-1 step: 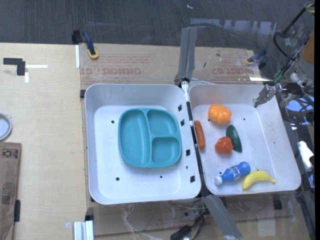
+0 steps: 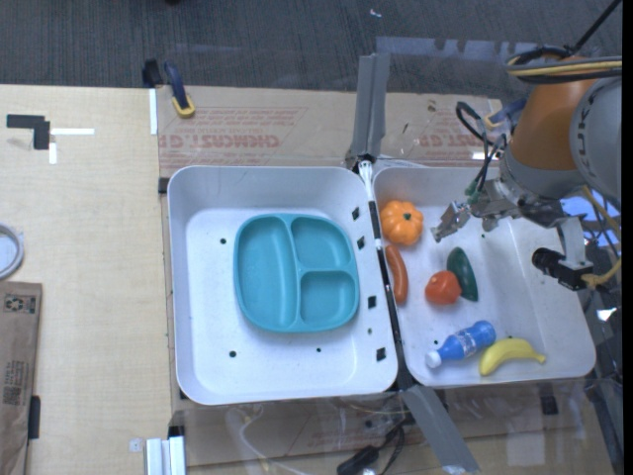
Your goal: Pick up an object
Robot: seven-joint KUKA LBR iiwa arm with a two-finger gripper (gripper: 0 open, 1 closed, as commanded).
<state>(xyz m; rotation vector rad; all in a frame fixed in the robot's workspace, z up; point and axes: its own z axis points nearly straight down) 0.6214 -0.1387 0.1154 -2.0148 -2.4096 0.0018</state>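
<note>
The right bin (image 2: 554, 354) holds an orange pumpkin (image 2: 402, 222), a reddish sausage (image 2: 399, 271), a red tomato (image 2: 442, 288), a dark green vegetable (image 2: 463, 272), a small water bottle (image 2: 462, 343) and a yellow banana (image 2: 510, 355). My gripper (image 2: 465, 220) hangs over the bin's upper middle, just right of the pumpkin and above the green vegetable. It is open, with nothing between its fingers.
The left bin (image 2: 198, 295) holds a teal divided plate (image 2: 297, 271). A ridge (image 2: 381, 265) separates the two bins. The grey arm with its orange band (image 2: 554, 117) comes in from the upper right. Cables hang near the right bin's right wall.
</note>
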